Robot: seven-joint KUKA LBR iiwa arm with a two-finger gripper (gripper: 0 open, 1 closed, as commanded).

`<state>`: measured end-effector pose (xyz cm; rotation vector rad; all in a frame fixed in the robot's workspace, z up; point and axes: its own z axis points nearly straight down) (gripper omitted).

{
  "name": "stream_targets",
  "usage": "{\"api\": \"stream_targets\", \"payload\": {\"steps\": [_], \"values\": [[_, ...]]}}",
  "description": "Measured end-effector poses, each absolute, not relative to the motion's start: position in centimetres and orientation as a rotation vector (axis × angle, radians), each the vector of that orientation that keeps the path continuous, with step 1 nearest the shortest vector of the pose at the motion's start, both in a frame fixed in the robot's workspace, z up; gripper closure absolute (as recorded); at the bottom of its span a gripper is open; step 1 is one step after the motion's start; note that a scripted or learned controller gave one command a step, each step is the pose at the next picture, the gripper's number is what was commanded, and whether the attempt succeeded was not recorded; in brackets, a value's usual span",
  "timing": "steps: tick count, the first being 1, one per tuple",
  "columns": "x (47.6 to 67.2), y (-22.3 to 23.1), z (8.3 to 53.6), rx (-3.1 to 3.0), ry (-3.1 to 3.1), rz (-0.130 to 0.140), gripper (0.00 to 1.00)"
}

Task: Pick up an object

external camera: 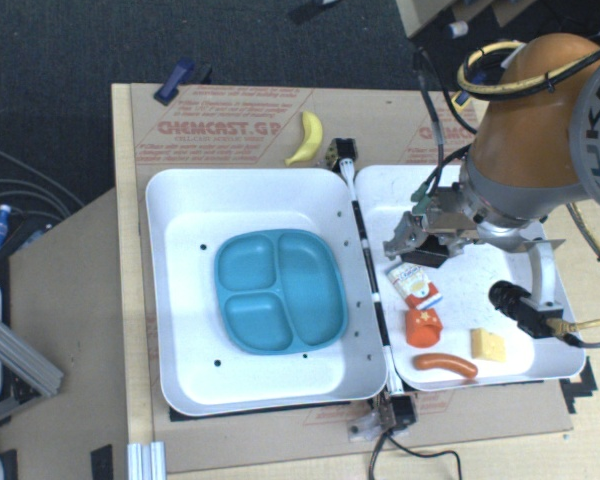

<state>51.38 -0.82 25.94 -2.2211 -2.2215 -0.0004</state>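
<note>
Task not done yet, by my read. The tool (417, 240) hung low over the upper left part of the right bin (480, 290), close to the divider between the bins. No object was seen gripped or raised. Could not tell if the tool was open or closed; its tip was a dark jumble against the bin floor.

Candidate things all lay in the right bin:
- A small red-and-white packet (416, 286) sat just below the tool and looked like the nearest target. Contact was unclear.
- An orange toy (423, 326) was just below the packet, touching or nearly so.
- A sausage (445, 365) lay along the bin's near edge.
- A yellow cheese block (488, 344) sat beside the sausage, apart from it.

The left bin (180, 200) held a blue divided plate (280, 290), flat and well apart from the tool. A banana (306, 138) and a small blue thing (173, 83) lay on the bench (230, 123) outside the bins.

Left to do, as judged: close on one thing and lift it clear.

Hard to see:
- The arm's orange body covered the upper right of the right bin.
- A dark piece under the tool could have been tool or object; unclear.
- The packet's print was too small to read.
</note>
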Motion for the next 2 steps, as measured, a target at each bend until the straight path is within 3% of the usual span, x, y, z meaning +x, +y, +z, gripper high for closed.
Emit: {"api": "stream_targets", "payload": {"steps": [2], "values": [[47.9, -5.9, 27.3, -2.220, -2.219, 0.003, 1.00]]}}
